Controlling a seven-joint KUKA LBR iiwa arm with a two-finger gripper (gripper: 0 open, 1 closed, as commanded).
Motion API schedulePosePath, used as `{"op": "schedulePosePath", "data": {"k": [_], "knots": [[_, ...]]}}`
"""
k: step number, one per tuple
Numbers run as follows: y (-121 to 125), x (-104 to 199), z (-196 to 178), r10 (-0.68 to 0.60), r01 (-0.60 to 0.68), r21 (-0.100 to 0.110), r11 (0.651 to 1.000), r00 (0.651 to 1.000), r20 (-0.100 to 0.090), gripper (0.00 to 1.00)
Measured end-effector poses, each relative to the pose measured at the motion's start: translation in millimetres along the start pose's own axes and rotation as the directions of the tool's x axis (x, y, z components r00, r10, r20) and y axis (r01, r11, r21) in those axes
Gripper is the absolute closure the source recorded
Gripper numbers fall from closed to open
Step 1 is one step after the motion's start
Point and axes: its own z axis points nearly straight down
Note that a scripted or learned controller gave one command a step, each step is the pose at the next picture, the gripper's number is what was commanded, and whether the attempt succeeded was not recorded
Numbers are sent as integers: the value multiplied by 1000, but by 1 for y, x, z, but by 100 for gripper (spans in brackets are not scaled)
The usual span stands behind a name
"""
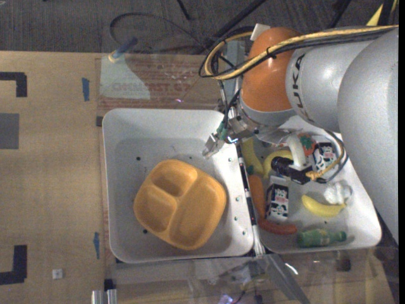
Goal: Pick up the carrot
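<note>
We find the carrot (256,195) lying along the right bin's (370,223) left wall, likely light, stiff and smooth, best pinched across its thick middle, though we cannot tell how the tool (214,144) stands.

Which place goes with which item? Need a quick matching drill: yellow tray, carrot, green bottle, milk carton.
Items:
1 yellow tray
2 carrot
3 green bottle
4 milk carton

Places:
A near edge of right bin
B right bin, along the wall dividing the bins
C left bin
D right bin, just right of the carrot

Pairs: 1-C, 2-B, 3-A, 4-D
</note>
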Motion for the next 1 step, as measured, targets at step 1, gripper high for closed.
{"op": "schedulePosePath", "data": {"k": [1], "knots": [[0,3,8,74,-74,-18,997,997,13,0]]}}
